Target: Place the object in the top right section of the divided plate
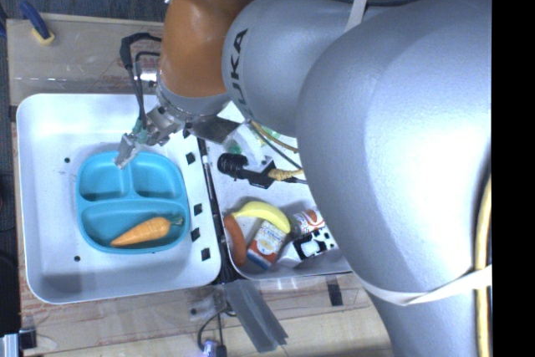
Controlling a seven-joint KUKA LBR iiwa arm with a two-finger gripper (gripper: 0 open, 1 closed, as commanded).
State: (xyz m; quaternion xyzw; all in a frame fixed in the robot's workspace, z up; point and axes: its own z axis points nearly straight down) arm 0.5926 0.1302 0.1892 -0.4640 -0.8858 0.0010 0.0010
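The carrot [142,231] lies in the blue divided plate's [90,195] near section, not the far right one. The gripper [134,146] hangs over the plate's far edge; whether it grips anything I cannot tell. Best approach: descend squarely over the carrot, then carry it far-right.

My arm [376,121] enters from the right of the camera view, its grey casing bulking across the upper and right field; the orange band [196,42] sits above the wrist, which tilts down and to the left; my gripper [132,148] hangs low at the arm's leftmost reach; its tip is too small and blurred to resolve.
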